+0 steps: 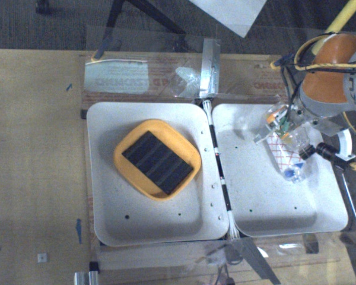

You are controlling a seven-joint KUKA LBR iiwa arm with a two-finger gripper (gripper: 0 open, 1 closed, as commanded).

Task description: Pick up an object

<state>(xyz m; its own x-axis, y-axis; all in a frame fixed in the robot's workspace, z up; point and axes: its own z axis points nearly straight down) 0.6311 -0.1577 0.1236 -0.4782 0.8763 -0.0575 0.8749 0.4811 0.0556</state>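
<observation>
An orange-yellow rounded block with a black ribbed panel point(157, 159) lies tilted in the left bin point(104, 218). A clear plastic packet with a red grid print and a blue spot point(288, 156) lies at the upper right of the right bin point(267, 218). A small piece with green and orange on it point(277, 119) sits at the packet's top end. My gripper point(292, 128) hangs below the orange band of the arm point(335, 70), right above the packet's upper end; whether it touches the packet is hidden.
A raised divider point(218, 171) separates the two bins. A metal bracket point(210, 73) and a clear wrapper point(187, 79) lie on the bench behind them. Cables point(296, 58) loop around the wrist. A black knob point(326, 151) sticks out beside the packet.
</observation>
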